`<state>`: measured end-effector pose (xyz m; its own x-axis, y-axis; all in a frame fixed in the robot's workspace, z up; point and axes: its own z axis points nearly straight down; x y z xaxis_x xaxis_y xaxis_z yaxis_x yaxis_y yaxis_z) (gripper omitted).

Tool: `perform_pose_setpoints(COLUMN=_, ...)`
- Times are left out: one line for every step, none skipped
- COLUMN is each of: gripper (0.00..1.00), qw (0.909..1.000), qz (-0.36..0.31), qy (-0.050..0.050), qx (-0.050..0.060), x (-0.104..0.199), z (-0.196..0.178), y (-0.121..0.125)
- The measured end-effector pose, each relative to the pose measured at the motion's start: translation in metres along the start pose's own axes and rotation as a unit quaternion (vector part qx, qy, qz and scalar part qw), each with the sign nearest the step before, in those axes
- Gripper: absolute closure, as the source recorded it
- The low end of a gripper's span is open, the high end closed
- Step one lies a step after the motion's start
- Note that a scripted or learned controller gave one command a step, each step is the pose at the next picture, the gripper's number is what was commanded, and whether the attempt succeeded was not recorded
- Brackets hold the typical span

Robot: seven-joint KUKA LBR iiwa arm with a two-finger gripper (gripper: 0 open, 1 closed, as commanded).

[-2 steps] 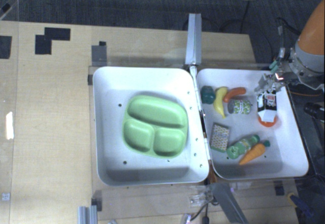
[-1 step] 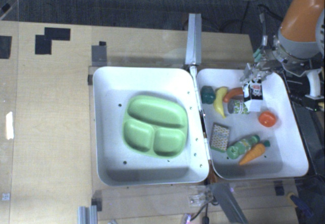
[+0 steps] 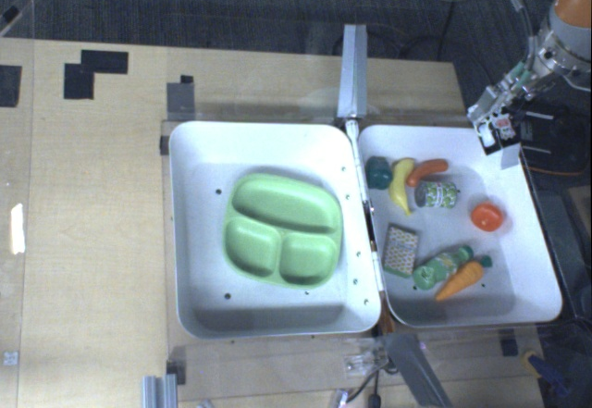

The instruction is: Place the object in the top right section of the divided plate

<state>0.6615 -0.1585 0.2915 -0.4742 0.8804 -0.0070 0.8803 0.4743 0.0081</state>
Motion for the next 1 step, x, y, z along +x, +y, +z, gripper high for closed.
perform_pose_setpoints(gripper=1.0, qw=0.9983, qz=-0.058, qy=0.002, qx=0.002, x=0.1028, z=0.0653, y=0.0115)
